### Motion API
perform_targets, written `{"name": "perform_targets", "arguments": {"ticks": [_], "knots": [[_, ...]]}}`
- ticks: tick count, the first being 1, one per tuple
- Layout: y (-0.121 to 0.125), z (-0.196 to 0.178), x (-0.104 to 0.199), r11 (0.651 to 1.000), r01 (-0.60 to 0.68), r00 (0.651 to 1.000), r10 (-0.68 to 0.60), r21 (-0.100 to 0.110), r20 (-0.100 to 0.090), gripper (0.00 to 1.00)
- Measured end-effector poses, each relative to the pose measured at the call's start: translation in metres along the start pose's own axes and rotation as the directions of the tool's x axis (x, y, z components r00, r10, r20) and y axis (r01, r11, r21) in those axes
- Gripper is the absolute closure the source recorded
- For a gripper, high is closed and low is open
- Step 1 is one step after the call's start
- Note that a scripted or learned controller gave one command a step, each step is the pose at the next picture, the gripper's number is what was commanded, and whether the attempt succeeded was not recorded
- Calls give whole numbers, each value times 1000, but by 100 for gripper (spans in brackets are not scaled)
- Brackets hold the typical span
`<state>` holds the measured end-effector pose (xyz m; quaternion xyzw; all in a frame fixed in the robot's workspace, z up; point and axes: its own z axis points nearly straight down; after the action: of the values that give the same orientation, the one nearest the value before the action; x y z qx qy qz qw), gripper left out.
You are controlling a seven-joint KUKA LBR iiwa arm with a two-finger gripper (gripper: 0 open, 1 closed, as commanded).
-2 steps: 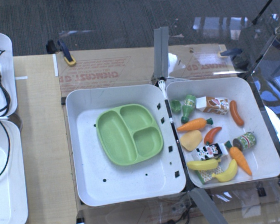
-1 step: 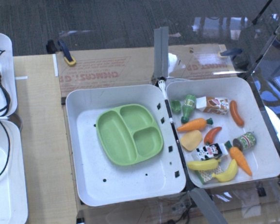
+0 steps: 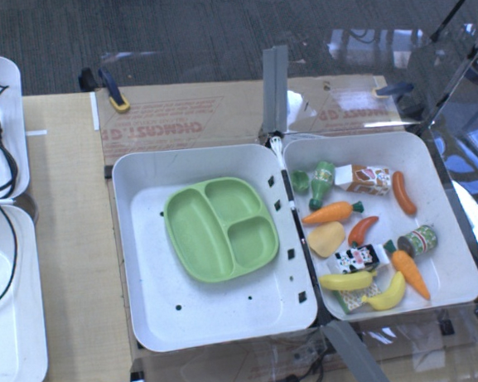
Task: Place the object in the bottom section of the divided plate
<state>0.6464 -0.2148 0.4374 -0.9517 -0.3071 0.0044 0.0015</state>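
green plate (image 3: 221, 227) alone in the left bin (image 3: 137, 261), toy food crowded in the right bin (image 3: 437, 169).
plate sits mid-bin with bare floor along every rim; carrot (image 3: 330, 213), bananas (image 3: 368, 287) and sausage (image 3: 403, 192) lie packed right of the divider. gripper state: cannot tell.

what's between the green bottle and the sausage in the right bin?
In the camera view, a small brown-and-white carton lies between the green bottle and the sausage.

Arm clear of both bins (image 3: 130, 262), gripper hanging over neither of them
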Motion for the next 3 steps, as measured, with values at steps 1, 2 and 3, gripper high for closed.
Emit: {"name": "perform_targets", "arguments": {"ticks": [1, 2, 3], "knots": [[-1, 0, 8, 941, -338, 941, 338, -1, -1, 100], [8, 0, -2, 1000, -30, 1000, 30, 0, 0, 100], [4, 1, -7, 931, -364, 931, 364, 1, 1, 100]]}}
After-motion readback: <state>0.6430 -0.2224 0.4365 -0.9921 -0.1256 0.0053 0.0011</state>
